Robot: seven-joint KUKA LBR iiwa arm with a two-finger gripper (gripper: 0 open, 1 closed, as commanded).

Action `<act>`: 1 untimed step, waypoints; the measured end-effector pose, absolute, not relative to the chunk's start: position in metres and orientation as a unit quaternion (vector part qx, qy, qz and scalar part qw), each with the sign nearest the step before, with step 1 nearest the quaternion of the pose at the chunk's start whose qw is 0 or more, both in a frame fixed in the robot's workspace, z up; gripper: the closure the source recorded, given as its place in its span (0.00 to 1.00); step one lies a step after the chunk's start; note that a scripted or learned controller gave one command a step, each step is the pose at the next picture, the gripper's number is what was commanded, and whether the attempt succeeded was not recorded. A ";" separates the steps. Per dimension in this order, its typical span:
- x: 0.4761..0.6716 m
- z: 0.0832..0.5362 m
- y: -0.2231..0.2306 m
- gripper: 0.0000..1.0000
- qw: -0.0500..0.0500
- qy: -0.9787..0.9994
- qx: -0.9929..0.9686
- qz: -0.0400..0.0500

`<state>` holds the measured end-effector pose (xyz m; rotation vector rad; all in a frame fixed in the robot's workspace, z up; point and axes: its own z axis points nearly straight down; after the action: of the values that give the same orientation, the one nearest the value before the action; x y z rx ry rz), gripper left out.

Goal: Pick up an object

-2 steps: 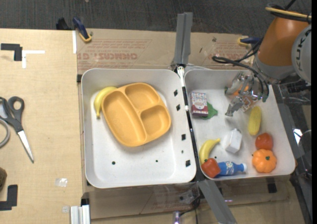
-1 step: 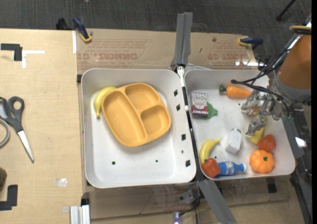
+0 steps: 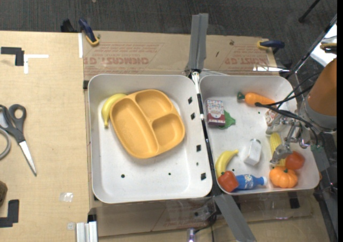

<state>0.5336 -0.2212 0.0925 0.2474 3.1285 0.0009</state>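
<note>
Reaching in from the right, the grey arm with its orange band (image 3: 325, 92) lowers its metal two-finger gripper (image 3: 283, 147) into the right-hand shallow white bin (image 3: 236, 81). Whether the gripper is spread or closed cannot be told, and nothing is visibly held by it. Just below the gripper lie a round red tomato (image 3: 295, 160) and a small orange pumpkin (image 3: 283, 177), touching each other near the bin's front right corner. A yellow corn-like piece (image 3: 275, 141) sits just left of the gripper.

Elsewhere in the same bin: an orange carrot with a green top (image 3: 256, 98) near the back, a small red-and-white carton (image 3: 215, 112) resting against a green item (image 3: 230, 120), a pale grey block (image 3: 253, 152) in the middle, a yellow banana (image 3: 225, 159), a red pepper (image 3: 227, 181), and a blue-and-white bottle (image 3: 250, 181) lying on its side along the front wall.

The left-hand shallow white bin (image 3: 140, 191) holds an orange three-compartment plastic plate (image 3: 146, 122) with a second yellow banana (image 3: 110, 105) just beside its left rim. Grey-handled scissors (image 3: 19, 131) lie on the wooden bench (image 3: 43, 182).
</note>
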 end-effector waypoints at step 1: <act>0.536 0.103 -0.220 1.00 0.004 0.997 0.077 0.000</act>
<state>0.5356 -0.2205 0.1027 0.2420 3.1236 -0.0011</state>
